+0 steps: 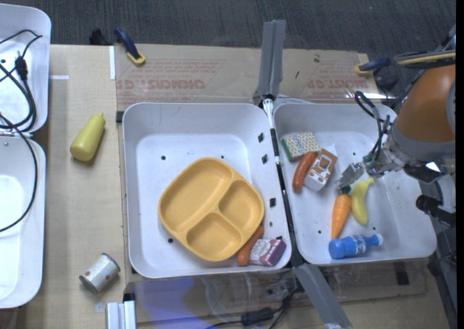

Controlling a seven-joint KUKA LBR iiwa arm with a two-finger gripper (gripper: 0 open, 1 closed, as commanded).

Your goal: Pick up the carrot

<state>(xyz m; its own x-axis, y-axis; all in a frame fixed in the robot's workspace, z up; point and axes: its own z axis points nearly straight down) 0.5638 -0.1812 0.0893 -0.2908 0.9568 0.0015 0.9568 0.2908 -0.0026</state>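
At the far left of the frame a yellow squeeze bottle (88,138) lies on the brown counter (80,204), with a small grey tin can (99,272) lower down near the bottom left. The left white shallow bin (138,175) holds a yellow three-compartment plastic plate (211,208), and a small pink-and-white packet (267,251) sits just beside the plate's lower right edge.

In the right white shallow bin (308,114) an orange-red sausage-shaped toy (303,171) lies beside a white printed carton (320,170). The orange plastic carrot (340,214) lies right of centre in this bin, thick end up and tip pointing down, touching a yellow toy banana (359,201) on its right; a blue bottle (354,246) lies just below its tip.

The tool (353,175) hangs just above the carrot's thick end, and I cannot tell how it is set.

The carrot looks light, stiff and smooth, likely to slip along its taper. Gripping across the thicker upper half seems best, clear of the banana.
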